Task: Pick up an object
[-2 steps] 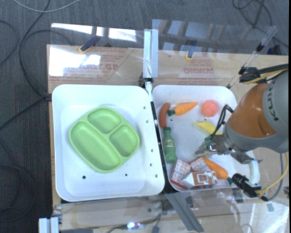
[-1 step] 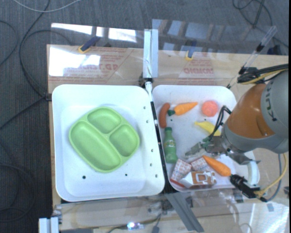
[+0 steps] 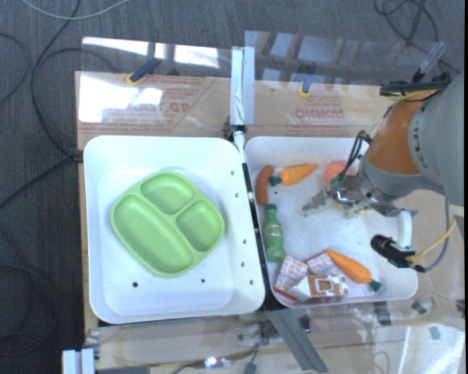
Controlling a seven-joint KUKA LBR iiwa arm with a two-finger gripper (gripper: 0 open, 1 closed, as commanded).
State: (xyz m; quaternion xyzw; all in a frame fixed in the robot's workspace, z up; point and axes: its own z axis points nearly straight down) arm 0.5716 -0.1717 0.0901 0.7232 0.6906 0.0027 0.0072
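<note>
The gripper [image 3: 321,202] hangs low over the right bin [image 3: 390,291], fingers seemingly spread with nothing between them, though they are small and hard to read. Just above it lies a carrot [image 3: 299,174], a sausage [image 3: 264,184] beyond. The green bottle [image 3: 274,232] sits left; farther left, the green plate [image 3: 168,223].
</note>
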